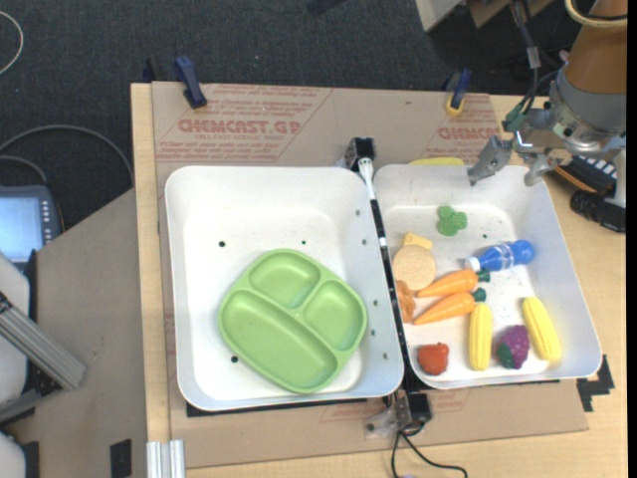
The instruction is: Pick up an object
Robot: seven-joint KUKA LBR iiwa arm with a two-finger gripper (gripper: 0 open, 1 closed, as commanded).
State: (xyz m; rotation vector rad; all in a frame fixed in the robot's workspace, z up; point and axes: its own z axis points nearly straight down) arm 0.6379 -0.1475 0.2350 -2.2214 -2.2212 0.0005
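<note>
My gripper hangs over the far edge of the right bin, fingers spread apart with nothing between them. Below it in that bin lie a green broccoli piece, a blue bottle, a round biscuit on a yellow cheese wedge, two carrots, two corn cobs, a purple grape bunch and a red tomato. The broccoli is the nearest item to the gripper.
The left bin holds a green divided plate. A black clip sits where the bins meet at the far edge. Blue clamps hold the cardboard base at the back.
</note>
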